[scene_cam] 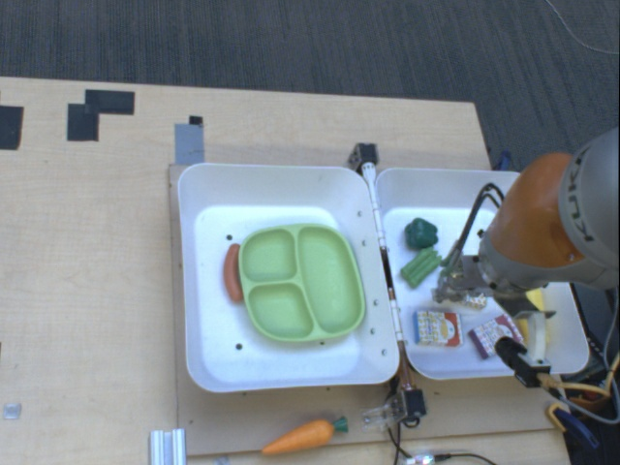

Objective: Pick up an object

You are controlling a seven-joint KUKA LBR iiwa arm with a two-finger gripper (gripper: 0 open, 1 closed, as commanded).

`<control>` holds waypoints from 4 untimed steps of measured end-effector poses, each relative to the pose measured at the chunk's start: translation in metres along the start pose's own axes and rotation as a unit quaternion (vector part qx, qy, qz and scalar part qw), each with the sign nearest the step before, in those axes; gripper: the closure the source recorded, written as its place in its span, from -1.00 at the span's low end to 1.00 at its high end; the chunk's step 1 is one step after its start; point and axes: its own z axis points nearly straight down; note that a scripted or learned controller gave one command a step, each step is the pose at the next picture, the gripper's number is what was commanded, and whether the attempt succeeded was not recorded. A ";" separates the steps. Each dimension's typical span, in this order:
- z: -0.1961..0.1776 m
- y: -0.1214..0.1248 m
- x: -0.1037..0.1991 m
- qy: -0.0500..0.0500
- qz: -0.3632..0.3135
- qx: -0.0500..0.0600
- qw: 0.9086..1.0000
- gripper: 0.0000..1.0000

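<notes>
In the right bin (572,352) lie a dark green broccoli piece (420,232), a light green ridged piece (420,266), a small white box with red and blue print (438,328), a dark red packet (484,338) and a yellow item (539,333). My gripper (457,293) hangs low over this bin, just right of the ridged green piece and right above the small box. The grey and orange arm (542,223) covers the bin's right side. I see nothing held.
The left bin (199,289) holds a green divided plate (300,282) with a reddish sausage (232,272) against its left side. An orange carrot (303,437) lies on the bench in front of the bins. Cables run near the bench's front right corner.
</notes>
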 end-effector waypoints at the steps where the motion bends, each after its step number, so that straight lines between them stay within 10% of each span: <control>1: 0.000 0.000 0.000 0.000 0.000 0.000 1.000 -1.00; 2: -0.011 0.002 0.000 -0.001 -0.001 -0.002 1.000 1.00; 3: -0.011 0.002 0.000 -0.001 -0.001 -0.002 1.000 -1.00; 4: -0.021 0.003 0.000 -0.001 -0.001 -0.004 1.000 1.00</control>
